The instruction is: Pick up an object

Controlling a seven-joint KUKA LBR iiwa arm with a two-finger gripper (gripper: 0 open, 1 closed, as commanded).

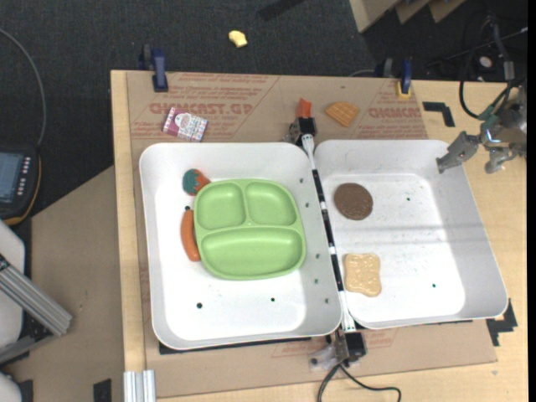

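I see a green divided plate (249, 228), orange sausage (190, 234), brown round patty (353, 200), tan cracker (363, 274), white bins (167, 291), and tan table (126, 224).

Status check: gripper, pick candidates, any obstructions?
Gripper at right bin's far right edge, holding nothing. Brown disc and tan toast piece lie free in that bin. Nothing in the way.

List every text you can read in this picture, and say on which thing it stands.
"CHEMCAST GP", red, partly readable: cardboard sheet under the bins, upper left.
Same red print, upper right near the waffle toy: too faint to read.
Small pink packet: print too small to read.
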